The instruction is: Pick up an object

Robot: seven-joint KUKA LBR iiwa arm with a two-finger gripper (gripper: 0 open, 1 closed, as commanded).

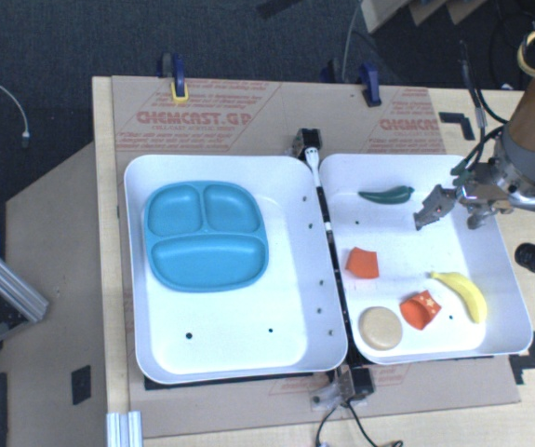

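In the right bin [500,250] you see five small things. The green pepper [386,194] lies near the far side of the bin, and it is the thing closest to the gripper [453,209]. The orange block [363,263] lies in the middle part, toward the wall between the two bins. The beige round piece [380,328] rests near the front wall, and the red object [421,309] is just beside it on its right. The banana [462,294] lies near the red object, toward the right wall of the bin.

The gripper hangs over the far right part of this bin, just to the right of the green pepper and apart from it. Its two fingers stand spread, with a gap between them, and you can see nothing inside this gap.

The left bin [155,250] holds a blue divided plate [207,236], in its far half. Both bins stand side by side on a brown board [118,138], which has printed red letters along its far edge.
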